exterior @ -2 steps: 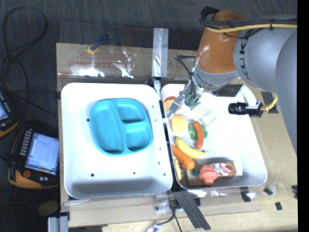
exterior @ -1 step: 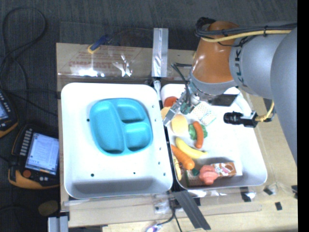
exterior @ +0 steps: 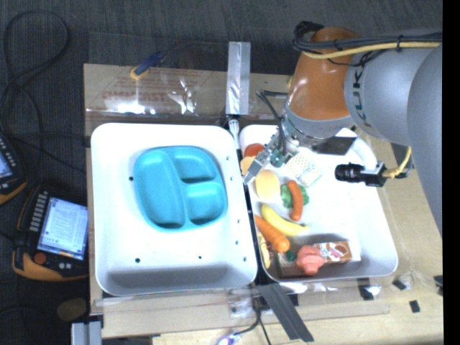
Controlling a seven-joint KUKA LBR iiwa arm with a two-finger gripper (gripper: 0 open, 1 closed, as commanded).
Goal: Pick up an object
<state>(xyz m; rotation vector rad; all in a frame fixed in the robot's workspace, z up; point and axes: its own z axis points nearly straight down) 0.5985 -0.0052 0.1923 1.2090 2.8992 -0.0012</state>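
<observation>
the pincer [exterior: 264,162] hangs low at the far left of the right bin [exterior: 374,225], right over a pale yellow toy [exterior: 267,185], and i cannot tell if it is gripping, while a banana [exterior: 282,222], carrots [exterior: 273,233] and a blue tray [exterior: 181,185] in the left bin [exterior: 118,254] lie nearby.
</observation>
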